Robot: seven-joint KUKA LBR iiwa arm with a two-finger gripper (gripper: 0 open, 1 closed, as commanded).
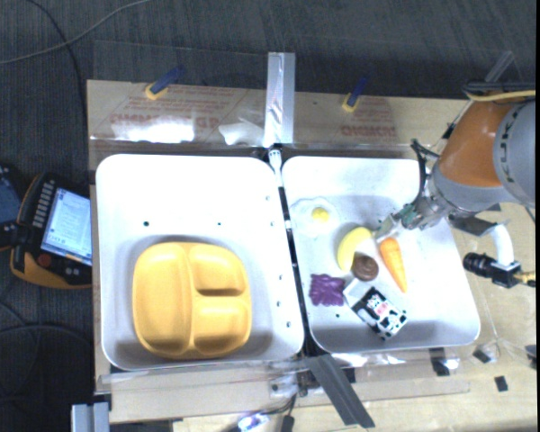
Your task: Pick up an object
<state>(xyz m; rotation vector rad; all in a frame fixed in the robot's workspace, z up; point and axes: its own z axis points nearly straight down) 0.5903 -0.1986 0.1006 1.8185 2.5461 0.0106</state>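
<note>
The right bin [450, 322] holds several small things. An orange carrot [393, 261] lies pointing toward the front, and a yellow banana-like piece [351, 244] sits beside it with a brown piece [365, 265] against it. A fried-egg toy [319, 212] is at the back left, purple grapes [327, 289] at the front left, and a black-and-white block [380, 311] near the front. My gripper [406, 217] hangs low over the bin, just behind the carrot's thick end, and the grey arm with its orange band [475, 148] reaches in from the right.
A yellow compartment tray [192, 295] takes up the front of the left bin [162, 183]. A raised rim [288, 259] divides the two bins. Off the bench at the left lies a pendant with a lit screen [58, 228]. The right bin's back right part is bare.
</note>
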